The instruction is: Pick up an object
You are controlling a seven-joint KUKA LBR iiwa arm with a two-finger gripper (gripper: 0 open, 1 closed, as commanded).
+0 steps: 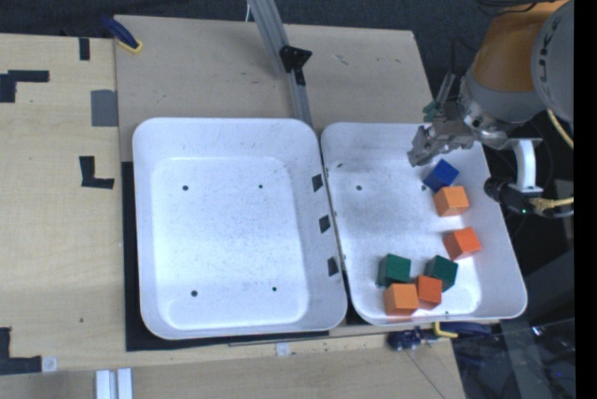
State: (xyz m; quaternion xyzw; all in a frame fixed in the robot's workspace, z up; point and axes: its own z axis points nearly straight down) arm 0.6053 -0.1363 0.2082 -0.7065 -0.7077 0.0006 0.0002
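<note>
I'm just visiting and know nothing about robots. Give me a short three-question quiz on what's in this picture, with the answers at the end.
1. True or false: all the blocks lie in the right bin.
2. How many orange blocks are there?
3. Which block lies nearest the gripper? A) a green block B) the blue block C) an orange block

Key
1. True. The left bin holds no blocks.
2. Four: one just below the blue block, one further down, and two beside the green blocks at the near end.
3. B, the blue block.
</note>
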